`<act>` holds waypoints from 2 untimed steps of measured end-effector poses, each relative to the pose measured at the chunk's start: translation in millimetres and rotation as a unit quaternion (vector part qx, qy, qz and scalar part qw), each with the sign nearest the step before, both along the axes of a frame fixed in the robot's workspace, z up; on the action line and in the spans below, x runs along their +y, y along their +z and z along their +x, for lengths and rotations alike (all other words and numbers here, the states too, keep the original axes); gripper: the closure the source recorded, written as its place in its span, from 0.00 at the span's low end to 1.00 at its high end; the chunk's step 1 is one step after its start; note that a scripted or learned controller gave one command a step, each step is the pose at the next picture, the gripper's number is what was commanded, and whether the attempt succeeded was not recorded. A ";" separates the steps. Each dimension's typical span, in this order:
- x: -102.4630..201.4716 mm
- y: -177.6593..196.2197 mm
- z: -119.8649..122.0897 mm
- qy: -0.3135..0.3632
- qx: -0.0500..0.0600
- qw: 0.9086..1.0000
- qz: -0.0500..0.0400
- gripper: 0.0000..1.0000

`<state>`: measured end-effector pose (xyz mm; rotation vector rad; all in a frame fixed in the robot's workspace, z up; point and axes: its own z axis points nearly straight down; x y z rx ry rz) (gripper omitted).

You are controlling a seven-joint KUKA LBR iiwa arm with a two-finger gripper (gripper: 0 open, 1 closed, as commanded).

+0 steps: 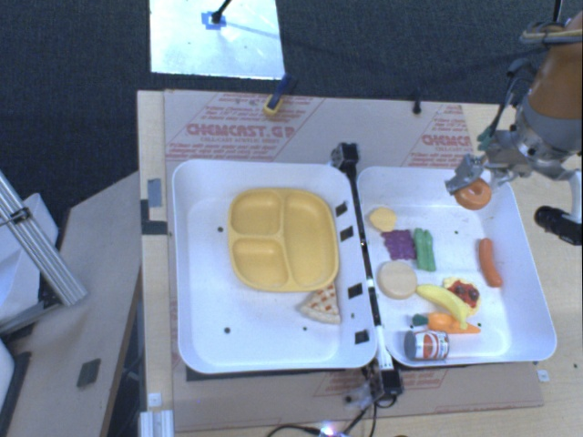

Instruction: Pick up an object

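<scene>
Presently the end effector (473, 182) hangs above the far part of the right bin (533, 312), clenched on an orange-brown doughnut (474, 195) seen between its fingers. Below it, that bin holds a sausage (490, 262), grapes (398, 243), a green vegetable (424, 248), a banana (444, 299), a carrot (451, 323) and a tin can (426, 345). A yellow divided plate (281, 238) and a pizza slice (322, 306) lie in the left bin (196, 280).
</scene>
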<state>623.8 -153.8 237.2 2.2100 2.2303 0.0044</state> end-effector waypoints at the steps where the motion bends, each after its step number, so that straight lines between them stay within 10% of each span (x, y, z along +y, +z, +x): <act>1: 59.7 5.7 -6.7 0.000 0.000 1.000 0.001 1.00; 2: 116.7 -4.1 -22.1 0.000 0.002 1.000 0.001 1.00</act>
